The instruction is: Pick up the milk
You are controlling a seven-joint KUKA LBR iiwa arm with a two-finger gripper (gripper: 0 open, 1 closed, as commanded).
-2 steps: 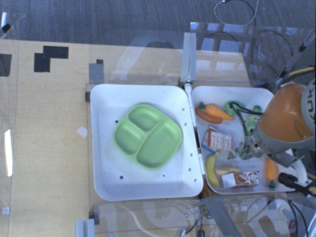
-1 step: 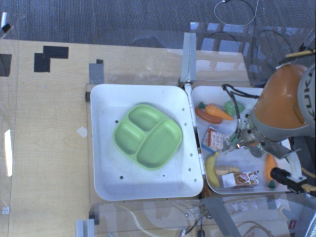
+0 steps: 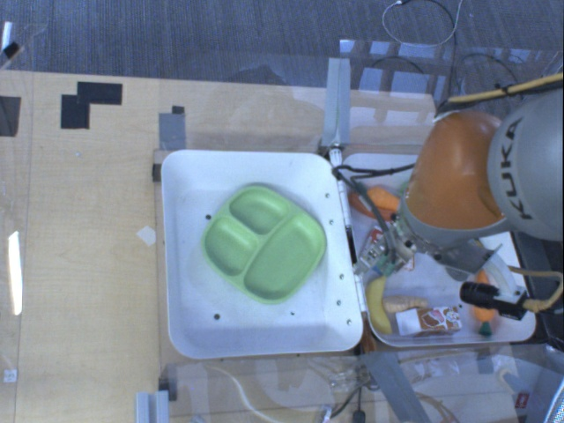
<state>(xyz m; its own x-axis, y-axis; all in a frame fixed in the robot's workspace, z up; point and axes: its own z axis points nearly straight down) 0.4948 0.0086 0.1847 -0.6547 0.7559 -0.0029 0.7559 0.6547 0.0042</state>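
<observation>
You see pale wood-look bench (image 3: 79,263), matt. White bins (image 3: 189,324), smooth plastic, slight sheen. Green divided plate (image 3: 264,243), matt plastic. Arm's orange band (image 3: 449,174), glossy shell. Dark carpet (image 3: 176,25) beyond the bench, ribbed weave.

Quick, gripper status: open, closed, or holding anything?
Gripper: cannot be told; it is down over the right bin, under the arm's orange band.

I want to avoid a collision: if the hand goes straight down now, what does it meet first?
Below the hand, probably the right bin, its bare floor, close to the banana; depth is unclear.
</observation>
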